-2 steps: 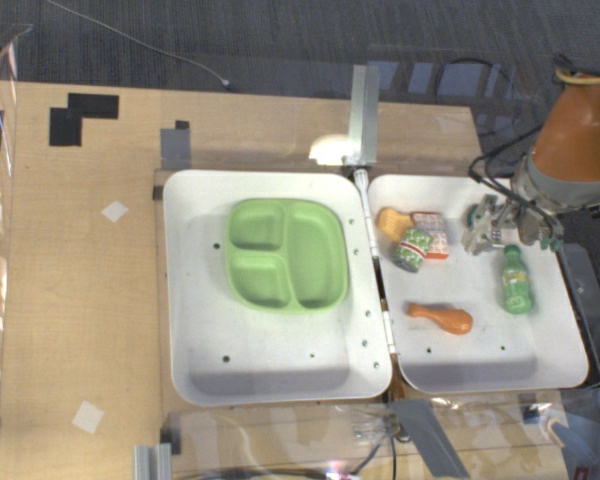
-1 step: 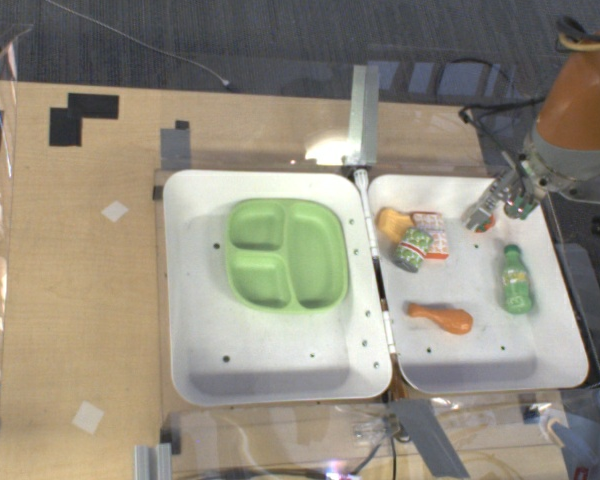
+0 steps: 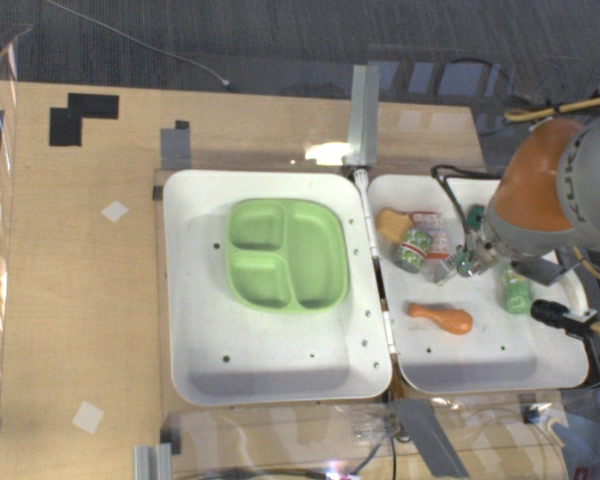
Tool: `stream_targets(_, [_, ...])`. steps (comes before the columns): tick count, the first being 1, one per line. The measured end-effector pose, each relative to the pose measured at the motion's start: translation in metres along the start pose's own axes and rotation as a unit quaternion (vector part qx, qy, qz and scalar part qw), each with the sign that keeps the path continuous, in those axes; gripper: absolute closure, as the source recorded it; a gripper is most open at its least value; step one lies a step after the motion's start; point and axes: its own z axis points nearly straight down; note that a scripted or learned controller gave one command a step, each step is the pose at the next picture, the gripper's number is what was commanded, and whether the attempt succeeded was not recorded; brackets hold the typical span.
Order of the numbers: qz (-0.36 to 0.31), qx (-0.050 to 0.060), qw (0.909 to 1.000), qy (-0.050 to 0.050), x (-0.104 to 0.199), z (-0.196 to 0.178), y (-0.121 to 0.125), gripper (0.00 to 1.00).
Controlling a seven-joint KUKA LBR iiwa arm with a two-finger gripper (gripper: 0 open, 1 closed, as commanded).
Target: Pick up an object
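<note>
Look first at the jaws of the two-finger gripper: you will find them low in the right-hand shallow white bin, at the end of the grey arm with the orange band, but the small metallic parts are too fine for you to tell whether they stand open or closed, and nothing can be made out between them. Just to their left you can count a tight cluster of three things: a round green and white wrapped object, a clear crinkled packet with reddish print touching it, and a tan rounded lump near the bin's left wall. Below the jaws lies one orange carrot-shaped toy, apart from the cluster; its long axis runs nearly left to right, with the thin end pointing left and the fatter end to the right. It is smooth and plain orange. To the right of the jaws, you see one pale green blocky object, partly under the arm. A small dark green piece sits above the jaws. In the left-hand white bin rests one light green plastic tray with three compartments. Both bins sit side by side on the wooden table.
</note>
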Motion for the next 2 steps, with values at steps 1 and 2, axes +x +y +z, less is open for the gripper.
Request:
stream_targets(1, [0.195, 0.001, 0.9808, 0.001, 0.055, -0.098, 0.026, 1.00])
stream_targets(2, [0.448, 0.006, 0.8941, 0.001, 0.098, -0.111, 0.053, 1.00])
